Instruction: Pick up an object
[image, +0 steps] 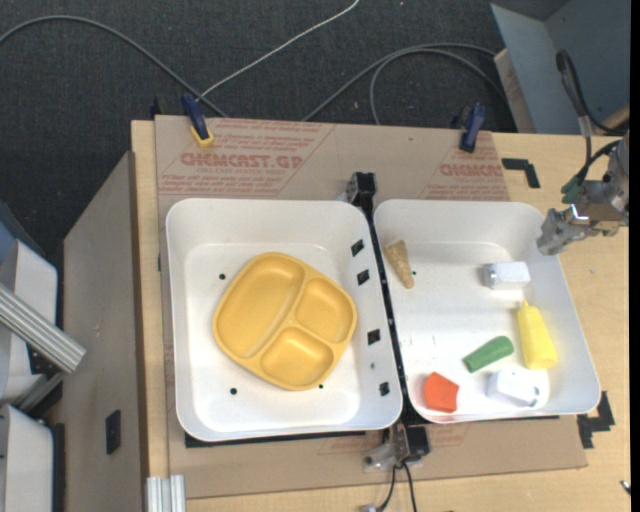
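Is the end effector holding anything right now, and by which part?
Nothing is held. The end effector sits at the right bin's far right rim, apart from every object.

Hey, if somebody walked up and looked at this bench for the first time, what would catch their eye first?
Most likely the big yellow three-compartment plastic tray, lying alone in the left white bin. Next, the bright small items toward the near right corner of the right white bin: a yellow bottle-shaped toy, a green cylinder-shaped piece and an orange-red block. The grey gripper sits at that bin's far right rim.
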